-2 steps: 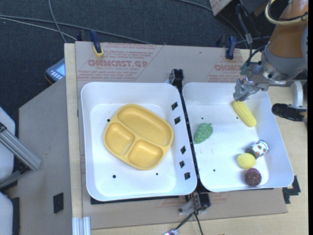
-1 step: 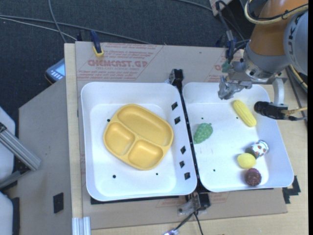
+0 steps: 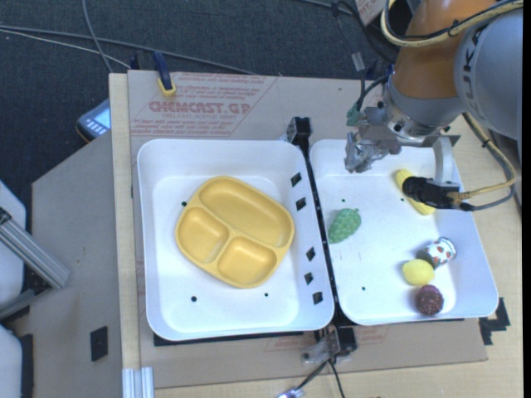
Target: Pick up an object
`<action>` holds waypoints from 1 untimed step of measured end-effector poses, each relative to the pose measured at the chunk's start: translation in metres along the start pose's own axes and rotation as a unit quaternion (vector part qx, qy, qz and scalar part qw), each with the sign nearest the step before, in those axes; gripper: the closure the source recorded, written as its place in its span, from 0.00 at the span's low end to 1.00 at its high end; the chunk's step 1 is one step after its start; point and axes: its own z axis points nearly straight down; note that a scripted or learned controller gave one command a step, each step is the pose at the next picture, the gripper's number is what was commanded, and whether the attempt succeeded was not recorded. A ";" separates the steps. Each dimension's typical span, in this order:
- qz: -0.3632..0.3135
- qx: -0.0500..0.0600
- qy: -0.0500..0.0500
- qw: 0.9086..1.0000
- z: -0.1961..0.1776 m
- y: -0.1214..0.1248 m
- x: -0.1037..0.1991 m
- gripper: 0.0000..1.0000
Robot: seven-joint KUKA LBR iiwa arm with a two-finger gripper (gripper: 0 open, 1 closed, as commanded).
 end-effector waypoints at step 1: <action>0.000 0.001 0.000 1.000 0.012 -0.009 0.054 1.00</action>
